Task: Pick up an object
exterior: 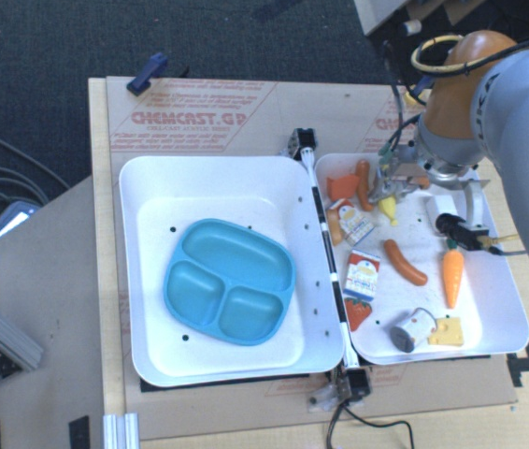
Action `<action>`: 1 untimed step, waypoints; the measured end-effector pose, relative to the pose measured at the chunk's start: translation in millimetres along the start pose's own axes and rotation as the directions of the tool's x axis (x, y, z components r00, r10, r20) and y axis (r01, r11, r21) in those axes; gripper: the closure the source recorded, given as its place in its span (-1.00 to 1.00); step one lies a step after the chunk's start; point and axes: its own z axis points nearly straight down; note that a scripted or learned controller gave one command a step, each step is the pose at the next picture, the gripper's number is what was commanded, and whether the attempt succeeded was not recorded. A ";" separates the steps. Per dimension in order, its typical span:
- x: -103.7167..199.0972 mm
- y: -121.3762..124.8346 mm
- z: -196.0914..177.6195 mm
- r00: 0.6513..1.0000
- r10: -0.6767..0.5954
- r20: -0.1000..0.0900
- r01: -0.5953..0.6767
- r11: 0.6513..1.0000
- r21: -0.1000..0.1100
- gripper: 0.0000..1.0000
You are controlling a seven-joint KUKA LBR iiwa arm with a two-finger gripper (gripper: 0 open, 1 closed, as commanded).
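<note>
Tool [388, 187] | grip state unclear | over right bin's [507, 330] far end | banana [388, 208] just beneath

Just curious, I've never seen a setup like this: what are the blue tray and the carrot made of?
The blue tray looks like molded plastic: one even color, smooth rounded compartments, a soft sheen. The carrot looks like a plastic toy: flat uniform orange, smooth surface. Rubber or foam can't be ruled out from this view.
</note>
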 end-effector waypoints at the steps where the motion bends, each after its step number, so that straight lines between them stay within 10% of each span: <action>1: 75.5 -25.0 -90.2 1.000 0.002 -0.002 -0.002 1.000 -0.005 1.00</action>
